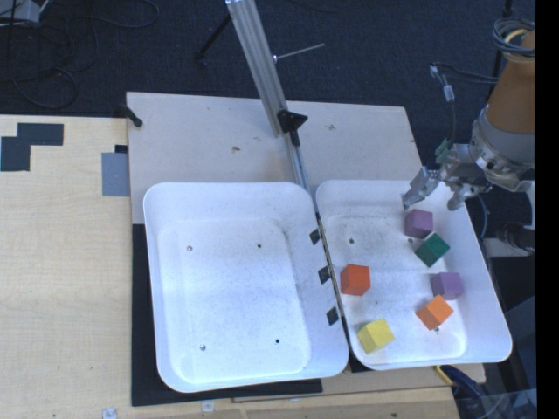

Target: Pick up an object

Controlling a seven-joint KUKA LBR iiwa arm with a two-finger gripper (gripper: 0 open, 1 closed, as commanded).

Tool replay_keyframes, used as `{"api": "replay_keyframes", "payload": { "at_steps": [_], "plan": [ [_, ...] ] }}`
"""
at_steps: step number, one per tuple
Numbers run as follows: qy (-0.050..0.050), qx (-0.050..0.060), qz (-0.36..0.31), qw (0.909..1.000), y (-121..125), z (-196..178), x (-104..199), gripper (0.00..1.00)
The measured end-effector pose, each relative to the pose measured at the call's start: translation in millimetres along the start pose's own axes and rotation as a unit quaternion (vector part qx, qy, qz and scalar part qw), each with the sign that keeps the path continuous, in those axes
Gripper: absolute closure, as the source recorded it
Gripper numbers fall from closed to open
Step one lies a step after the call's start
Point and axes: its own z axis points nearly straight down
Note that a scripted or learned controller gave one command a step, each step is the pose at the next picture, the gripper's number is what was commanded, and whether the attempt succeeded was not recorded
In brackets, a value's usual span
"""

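My gripper [434, 194] hangs over the far right part of the right bin [393, 356], fingers spread apart and open with nothing between them. Just below it lies a purple cube [418, 223]. A green cube [431, 250] sits next to that one, toward the front. Further forward are a second purple cube [446, 284], an orange cube [434, 312], a yellow cube [376, 334] and a red-orange cube [355, 279] near the bin's left side.
The left bin [175, 208] lies beside the right one, with small black clips [324, 274] along the shared edge. A slanted aluminium rail [262, 68] rises from the back board behind the bins.
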Motion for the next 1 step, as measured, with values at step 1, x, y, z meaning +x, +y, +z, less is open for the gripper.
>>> {"api": "replay_keyframes", "payload": {
  "at_steps": [1],
  "plan": [
    [-0.004, -0.013, -0.001, 0.9999, 7.9, 143.5, -50.9, 0.0]
  ]
}}
